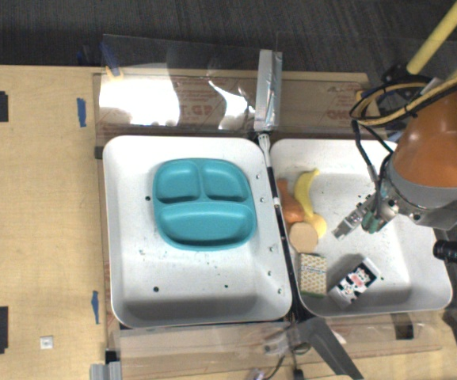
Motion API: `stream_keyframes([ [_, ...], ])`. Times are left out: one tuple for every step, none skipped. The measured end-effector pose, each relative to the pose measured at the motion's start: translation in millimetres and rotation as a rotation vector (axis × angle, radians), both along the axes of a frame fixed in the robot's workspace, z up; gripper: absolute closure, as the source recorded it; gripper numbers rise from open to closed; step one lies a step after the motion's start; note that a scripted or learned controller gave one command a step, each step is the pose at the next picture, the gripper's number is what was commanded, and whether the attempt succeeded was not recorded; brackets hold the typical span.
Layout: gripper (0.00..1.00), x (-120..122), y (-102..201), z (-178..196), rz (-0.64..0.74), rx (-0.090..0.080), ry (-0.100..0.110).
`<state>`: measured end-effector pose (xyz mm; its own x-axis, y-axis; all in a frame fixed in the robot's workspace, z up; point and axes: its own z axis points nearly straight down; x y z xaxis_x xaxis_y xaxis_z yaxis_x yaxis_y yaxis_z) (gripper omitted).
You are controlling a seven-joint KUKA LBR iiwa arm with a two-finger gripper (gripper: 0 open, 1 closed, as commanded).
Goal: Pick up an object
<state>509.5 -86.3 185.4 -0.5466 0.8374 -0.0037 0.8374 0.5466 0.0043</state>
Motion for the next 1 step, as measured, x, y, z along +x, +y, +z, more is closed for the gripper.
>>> stream_keyframes([
  [0.00, -0.5, -0.3, -0.7, -0.001, 0.000, 0.002],
])
